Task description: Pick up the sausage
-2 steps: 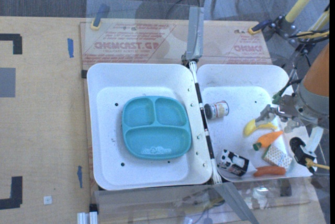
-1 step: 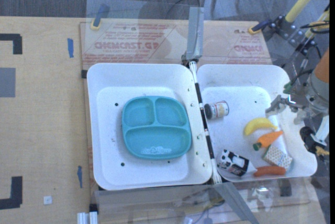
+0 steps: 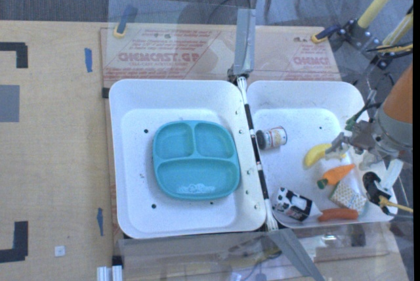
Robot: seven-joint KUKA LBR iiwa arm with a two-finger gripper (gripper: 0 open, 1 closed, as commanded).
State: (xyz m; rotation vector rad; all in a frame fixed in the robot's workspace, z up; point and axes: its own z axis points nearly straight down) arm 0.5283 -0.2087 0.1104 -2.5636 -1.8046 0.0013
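The sausage [image 3: 338, 213] is seen lying near the front edge of the right bin [image 3: 308, 92], below the hand [image 3: 367, 142]. Whether the hand is spread cannot be told.

Red print on clear sheet [image 3: 172, 50] behind left bin, mirrored and blurred, unreadable. Similar red print on right sheet [image 3: 308, 53], also illegible.
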